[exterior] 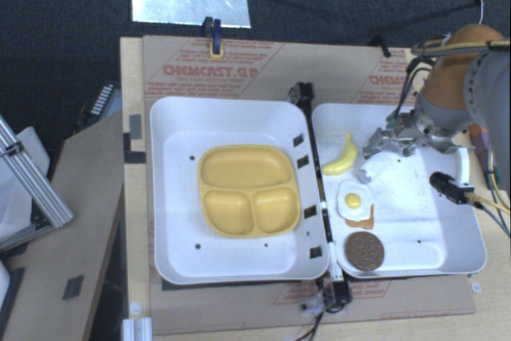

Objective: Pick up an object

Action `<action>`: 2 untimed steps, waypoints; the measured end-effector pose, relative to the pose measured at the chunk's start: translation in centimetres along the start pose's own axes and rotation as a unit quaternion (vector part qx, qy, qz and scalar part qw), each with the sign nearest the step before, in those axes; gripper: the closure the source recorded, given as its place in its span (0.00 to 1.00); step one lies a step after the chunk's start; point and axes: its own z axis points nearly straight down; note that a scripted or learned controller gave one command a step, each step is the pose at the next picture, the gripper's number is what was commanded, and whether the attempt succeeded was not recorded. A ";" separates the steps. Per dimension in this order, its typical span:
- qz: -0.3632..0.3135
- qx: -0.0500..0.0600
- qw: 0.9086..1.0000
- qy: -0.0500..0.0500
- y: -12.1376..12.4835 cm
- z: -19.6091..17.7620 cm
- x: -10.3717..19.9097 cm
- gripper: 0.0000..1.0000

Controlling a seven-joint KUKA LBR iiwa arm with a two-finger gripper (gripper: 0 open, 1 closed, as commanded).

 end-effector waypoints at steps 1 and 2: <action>-0.001 -0.002 1.000 -0.001 0.1 -1.2 0.0 1.00; 0.000 -0.003 1.000 -0.001 1.4 -6.6 0.1 1.00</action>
